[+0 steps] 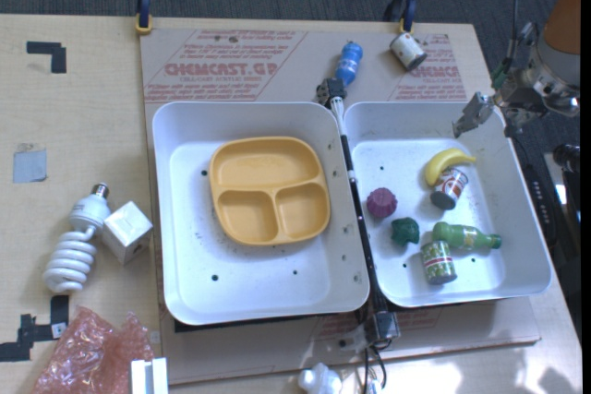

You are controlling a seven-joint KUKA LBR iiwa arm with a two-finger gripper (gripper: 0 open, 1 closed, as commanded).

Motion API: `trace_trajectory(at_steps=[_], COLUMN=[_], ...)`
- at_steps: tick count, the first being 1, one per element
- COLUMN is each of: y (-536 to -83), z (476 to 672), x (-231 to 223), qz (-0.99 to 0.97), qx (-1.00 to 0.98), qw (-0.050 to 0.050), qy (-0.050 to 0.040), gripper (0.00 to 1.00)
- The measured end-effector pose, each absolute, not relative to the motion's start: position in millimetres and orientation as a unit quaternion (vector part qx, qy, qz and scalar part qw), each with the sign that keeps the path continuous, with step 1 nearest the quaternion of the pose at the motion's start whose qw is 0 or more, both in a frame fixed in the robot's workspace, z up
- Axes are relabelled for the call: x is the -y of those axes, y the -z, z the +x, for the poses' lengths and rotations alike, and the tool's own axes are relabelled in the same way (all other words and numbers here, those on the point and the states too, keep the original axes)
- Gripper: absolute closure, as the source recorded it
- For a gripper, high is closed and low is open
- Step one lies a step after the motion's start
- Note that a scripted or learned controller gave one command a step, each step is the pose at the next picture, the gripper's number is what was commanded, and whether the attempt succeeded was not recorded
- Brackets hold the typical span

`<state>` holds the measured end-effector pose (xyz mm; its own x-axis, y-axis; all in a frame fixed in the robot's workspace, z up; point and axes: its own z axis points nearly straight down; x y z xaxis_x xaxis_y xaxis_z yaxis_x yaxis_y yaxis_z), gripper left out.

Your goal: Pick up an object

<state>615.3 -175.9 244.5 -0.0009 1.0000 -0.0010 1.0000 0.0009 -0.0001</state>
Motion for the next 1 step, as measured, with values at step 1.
trace_trajectory(at_steps=[1], y=[-105.7], z=[625.0], x=[124.6], qz=[0.707], qx=[-0.707], qw=[0.004], qy=[-0.0023], gripper=[0.0])
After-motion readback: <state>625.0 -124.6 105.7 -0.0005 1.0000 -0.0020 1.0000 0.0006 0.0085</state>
